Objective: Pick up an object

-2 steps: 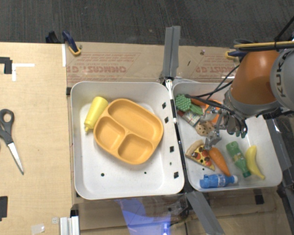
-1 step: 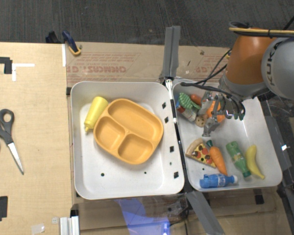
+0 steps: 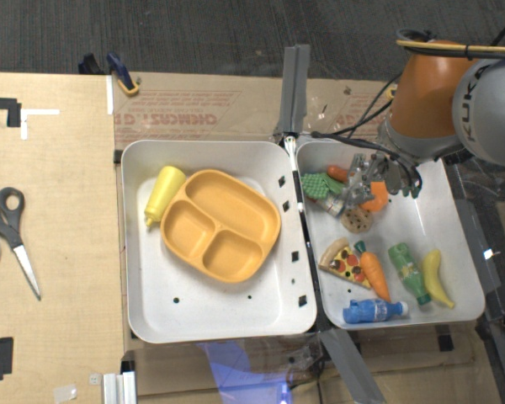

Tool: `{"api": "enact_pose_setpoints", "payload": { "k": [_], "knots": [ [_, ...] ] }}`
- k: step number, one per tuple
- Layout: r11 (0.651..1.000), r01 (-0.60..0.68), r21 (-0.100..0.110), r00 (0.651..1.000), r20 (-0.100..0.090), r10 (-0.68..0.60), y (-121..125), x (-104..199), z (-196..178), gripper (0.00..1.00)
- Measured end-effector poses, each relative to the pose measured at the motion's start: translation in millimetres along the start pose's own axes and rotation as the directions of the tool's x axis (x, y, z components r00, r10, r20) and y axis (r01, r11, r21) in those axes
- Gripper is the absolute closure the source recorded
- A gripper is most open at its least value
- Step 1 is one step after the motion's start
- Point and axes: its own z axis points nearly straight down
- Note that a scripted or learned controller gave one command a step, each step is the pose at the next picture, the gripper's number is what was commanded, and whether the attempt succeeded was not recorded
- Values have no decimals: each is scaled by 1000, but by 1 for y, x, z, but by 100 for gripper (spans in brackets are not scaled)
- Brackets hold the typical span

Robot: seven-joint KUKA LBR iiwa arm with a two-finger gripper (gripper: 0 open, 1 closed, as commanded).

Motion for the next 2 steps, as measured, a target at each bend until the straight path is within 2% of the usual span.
{"api": "enact_pose_setpoints", "payload": {
  "k": [1, 2],
  "knots": [
    [1000, -10, -7, 1000, 0, 10, -44, 17, -38, 100],
    [1000, -10, -7, 1000, -1, 10, -43, 17, -38, 0]
  ]
}}
